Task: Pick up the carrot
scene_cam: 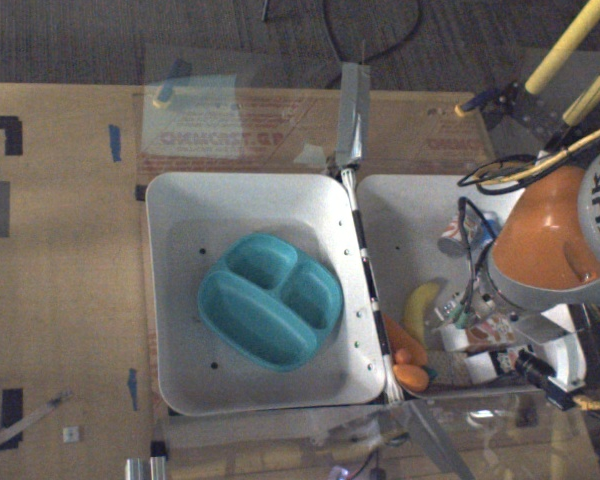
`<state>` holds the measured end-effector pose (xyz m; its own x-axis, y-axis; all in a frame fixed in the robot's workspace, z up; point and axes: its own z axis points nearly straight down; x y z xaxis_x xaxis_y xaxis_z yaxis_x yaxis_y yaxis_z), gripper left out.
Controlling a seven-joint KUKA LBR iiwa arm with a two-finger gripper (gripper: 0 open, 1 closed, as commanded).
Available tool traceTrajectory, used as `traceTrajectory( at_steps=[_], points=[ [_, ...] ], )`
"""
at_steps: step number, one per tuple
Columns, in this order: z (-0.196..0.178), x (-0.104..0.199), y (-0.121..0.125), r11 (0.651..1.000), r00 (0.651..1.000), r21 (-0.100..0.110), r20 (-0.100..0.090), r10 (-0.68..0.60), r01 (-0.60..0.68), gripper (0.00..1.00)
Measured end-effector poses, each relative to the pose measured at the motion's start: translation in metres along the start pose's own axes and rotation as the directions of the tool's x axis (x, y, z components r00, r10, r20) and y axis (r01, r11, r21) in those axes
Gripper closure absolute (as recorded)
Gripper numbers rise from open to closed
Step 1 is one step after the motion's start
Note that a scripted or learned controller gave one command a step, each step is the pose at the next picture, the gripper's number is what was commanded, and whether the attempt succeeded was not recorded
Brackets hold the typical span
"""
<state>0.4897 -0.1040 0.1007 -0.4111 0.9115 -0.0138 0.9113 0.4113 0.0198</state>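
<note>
Two shallow white bins side by side on the bench; left bin holds a teal divided plate lying flat near its middle, three compartments, nothing on it; right bin is the busy one, much of it covered by the arm, grey with its orange band, reaching in from the right; gripper sits low over the right bin's middle, buried in cables and fittings, so whether the jaws are open or closed I cannot tell; nothing visibly between them.

Banana lies just left of the gripper, yellow, curved, roughly upright in the view; a small can-like item sits further up the bin, partly behind cables, too blurred to name.

Carrot: orange, lying in the right bin's near-left corner, tight along the wall shared with the left bin, just below and beside the banana; thin end points up along the wall, fat rounded end sits in the corner itself.

Handling, judged: looks like a toy, likely light, stiff, smooth plastic, so slippery and prone to squirting out of a pinch on the taper; not fragile; best hold is probably across the thicker lower body, fingers closing across the width; the wall and corner leave little room for the wall-side finger, and the banana crowds the other side; risk of nudging it instead of gripping.
</note>
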Motion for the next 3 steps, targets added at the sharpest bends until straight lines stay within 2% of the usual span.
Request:
traceTrajectory(
  at_steps=[1,2,3],
  points=[
    [0.012,-0.066,-0.019,0.938,0.938,0.004,-0.01,-0.345,0.345,1.0],
    [-0.084,0.018,0.002,0.794,0.794,0.005,-0.018,-0.607,0.608,1.0],
    [-0.102,0.032,0.007,0.879,0.879,0.008,-0.016,-0.477,0.478,1.0]
  ],
)
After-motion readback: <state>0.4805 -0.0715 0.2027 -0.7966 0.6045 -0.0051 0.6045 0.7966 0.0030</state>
